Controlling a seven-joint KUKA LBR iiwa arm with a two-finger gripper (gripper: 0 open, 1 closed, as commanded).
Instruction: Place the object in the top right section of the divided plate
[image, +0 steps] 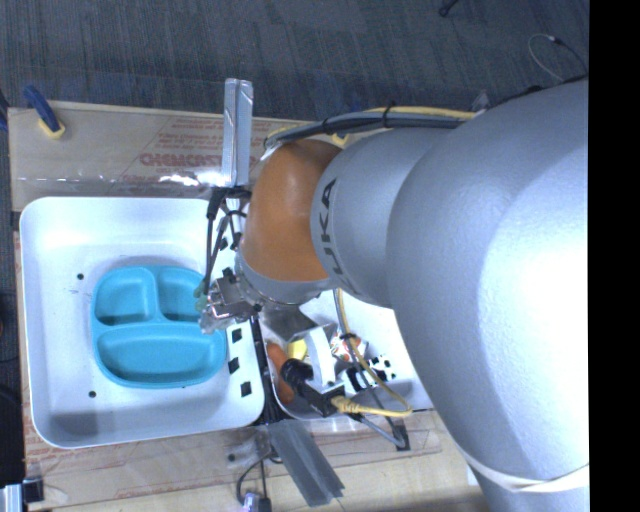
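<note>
Blue divided plate (150, 330) lies flat in the left bin (50, 300), long axis left-right; gripper (215, 305) over its right edge, grip state untellable; orange object (277, 355) lower centre, heading unclear; wooden bench (120, 140)
</note>
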